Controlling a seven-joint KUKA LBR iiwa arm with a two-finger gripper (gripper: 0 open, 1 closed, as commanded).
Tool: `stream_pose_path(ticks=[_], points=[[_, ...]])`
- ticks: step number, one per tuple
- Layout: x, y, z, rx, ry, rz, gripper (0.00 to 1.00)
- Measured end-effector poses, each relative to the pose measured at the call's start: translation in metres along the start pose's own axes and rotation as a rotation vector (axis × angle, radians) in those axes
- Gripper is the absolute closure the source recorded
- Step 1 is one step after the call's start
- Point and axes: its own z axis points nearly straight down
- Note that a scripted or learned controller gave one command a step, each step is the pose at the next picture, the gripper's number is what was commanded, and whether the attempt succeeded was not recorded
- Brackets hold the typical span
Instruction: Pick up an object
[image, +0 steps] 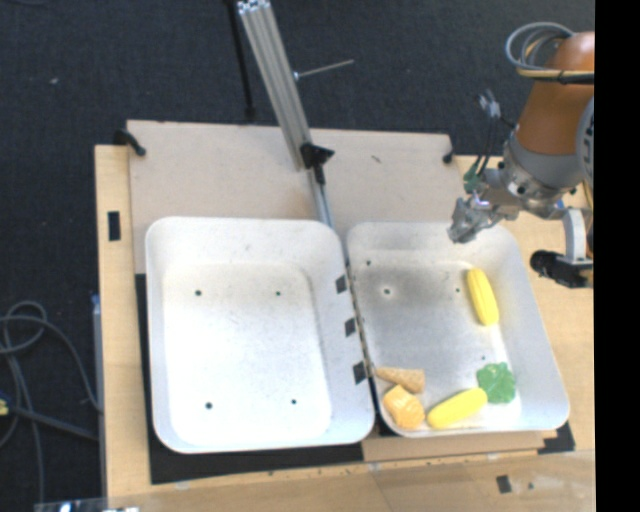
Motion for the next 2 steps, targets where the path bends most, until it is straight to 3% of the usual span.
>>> stream_pose_path(ticks=[2], points=[[0.105, -0.045, -0.02, -0.001, 0.003, -0.002, 1.0]])
